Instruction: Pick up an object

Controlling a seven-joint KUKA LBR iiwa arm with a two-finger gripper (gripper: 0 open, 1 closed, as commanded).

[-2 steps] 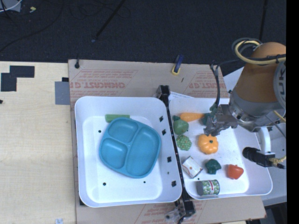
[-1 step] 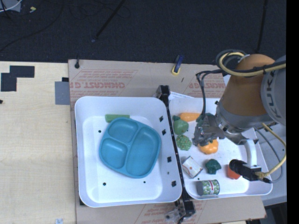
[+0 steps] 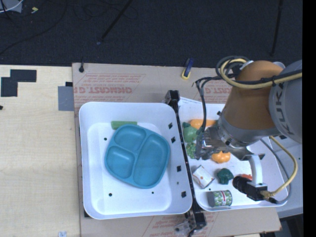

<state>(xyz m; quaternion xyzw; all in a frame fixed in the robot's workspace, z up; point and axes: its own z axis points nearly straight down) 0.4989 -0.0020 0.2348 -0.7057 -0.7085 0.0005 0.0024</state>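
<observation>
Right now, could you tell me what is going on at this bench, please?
The arm has reached into the right bin, its gripper low among the toys near the bin's left wall, close to some green pieces and an orange one. Nothing can be seen held in it. A small can, a dark green toy and a white carton lie nearer the front. The left bin holds a blue tray.

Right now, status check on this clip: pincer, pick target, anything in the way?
Pincer low in the right bin, over the green and orange toys. Nothing seen gripped. Blue divided plate in the left bin. Can, dark green piece nearby.
</observation>
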